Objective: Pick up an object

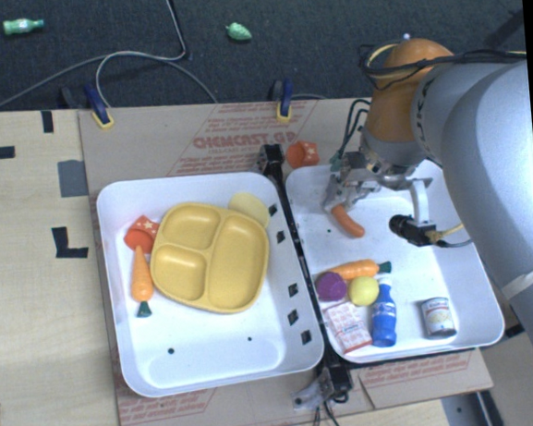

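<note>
My gripper (346,194) hangs over the upper part of the right bin (458,279), at the end of the grey arm with its orange band (403,103). A small orange sausage-shaped piece (348,221) lies slanted just below the gripper tip, its upper end touching or nearly touching the gripper. Whether it is held is not clear. Lower in the same bin lie a carrot (357,269), a purple ball (330,286), a yellow lemon (363,291), a blue bottle (383,316), a small can (436,317) and a red-and-white packet (347,326).
The left bin (205,361) holds a yellow divided plate (210,256), a carrot (141,279), a red piece (140,232) and a pale yellow object (247,205). An orange-red item (302,152) sits behind the bins. The arm's bulk covers the right bin's right side.
</note>
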{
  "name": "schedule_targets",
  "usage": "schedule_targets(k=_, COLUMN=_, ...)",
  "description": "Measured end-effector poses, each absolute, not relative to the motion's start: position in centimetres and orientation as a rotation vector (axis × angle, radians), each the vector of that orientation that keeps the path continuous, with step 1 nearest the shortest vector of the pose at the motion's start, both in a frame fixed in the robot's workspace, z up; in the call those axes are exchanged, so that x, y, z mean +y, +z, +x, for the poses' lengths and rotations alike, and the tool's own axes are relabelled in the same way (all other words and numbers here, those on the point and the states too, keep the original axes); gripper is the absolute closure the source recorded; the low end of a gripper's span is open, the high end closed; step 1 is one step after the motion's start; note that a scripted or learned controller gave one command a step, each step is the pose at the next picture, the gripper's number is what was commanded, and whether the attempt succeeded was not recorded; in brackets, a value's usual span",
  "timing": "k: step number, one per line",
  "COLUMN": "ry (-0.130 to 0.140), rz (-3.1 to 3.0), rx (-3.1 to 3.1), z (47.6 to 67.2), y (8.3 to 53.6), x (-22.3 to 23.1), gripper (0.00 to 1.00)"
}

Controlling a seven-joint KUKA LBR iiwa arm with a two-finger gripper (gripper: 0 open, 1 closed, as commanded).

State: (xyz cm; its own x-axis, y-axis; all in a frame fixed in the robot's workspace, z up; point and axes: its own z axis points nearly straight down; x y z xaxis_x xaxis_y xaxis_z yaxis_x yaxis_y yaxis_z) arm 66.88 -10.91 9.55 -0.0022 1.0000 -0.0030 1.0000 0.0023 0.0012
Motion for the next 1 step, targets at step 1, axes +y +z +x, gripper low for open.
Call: schedule_targets(k=1, ry=0.002, rz=2.218, rx=2.225, z=62.37, y=18.52, x=-3.43, gripper=1.0)
